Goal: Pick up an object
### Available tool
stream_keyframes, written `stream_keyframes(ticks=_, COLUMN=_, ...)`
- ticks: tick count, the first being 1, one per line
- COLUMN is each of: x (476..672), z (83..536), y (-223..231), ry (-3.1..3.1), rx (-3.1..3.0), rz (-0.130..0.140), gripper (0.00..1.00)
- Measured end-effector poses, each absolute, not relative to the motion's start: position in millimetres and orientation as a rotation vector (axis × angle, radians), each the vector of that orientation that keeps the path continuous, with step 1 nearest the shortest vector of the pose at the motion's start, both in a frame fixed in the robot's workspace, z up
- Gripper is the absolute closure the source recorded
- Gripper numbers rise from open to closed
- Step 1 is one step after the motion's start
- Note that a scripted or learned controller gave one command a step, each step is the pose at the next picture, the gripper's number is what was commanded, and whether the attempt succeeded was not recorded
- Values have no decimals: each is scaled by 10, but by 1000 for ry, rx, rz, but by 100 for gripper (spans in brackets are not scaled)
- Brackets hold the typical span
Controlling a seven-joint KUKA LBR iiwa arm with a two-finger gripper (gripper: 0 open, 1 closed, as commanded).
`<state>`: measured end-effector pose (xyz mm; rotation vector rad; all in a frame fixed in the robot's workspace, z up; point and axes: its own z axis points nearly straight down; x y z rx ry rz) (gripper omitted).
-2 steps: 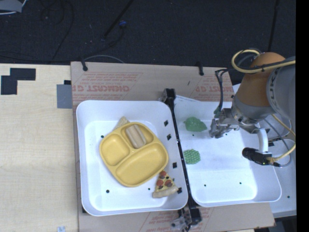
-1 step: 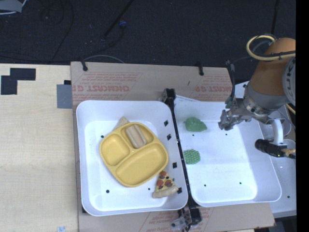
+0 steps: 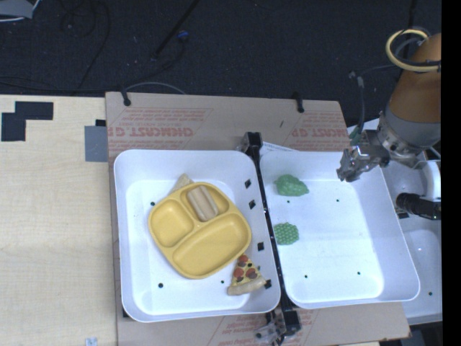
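My gripper (image 3: 351, 169) hangs over the far right part of the right bin (image 3: 389, 283), with nothing seen between its fingers. Two green objects lie in that bin: a smooth green lump (image 3: 291, 186) near the far left and a bumpy green piece (image 3: 286, 233) below it. Both lie well to the left of the gripper. In the left bin (image 3: 137, 294) a yellow divided plate (image 3: 199, 231) holds a hot dog (image 3: 203, 203) in its upper compartment. A pizza slice (image 3: 245, 276) lies beside the plate's near right edge.
A black divider (image 3: 263, 215) runs between the two bins. Cardboard (image 3: 216, 121) lies under the bins, and a wooden bench top (image 3: 50, 222) extends to the left. The arm's grey and orange wrist (image 3: 418, 92) stands above the right bin's far right corner.
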<state>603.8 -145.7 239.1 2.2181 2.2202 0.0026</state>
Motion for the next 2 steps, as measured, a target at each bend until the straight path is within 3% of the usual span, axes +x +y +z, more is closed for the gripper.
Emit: stream_keyframes(ticks=2, x=6023, z=2515, y=-279, ry=2231, rx=2218, rz=0, gripper=100)
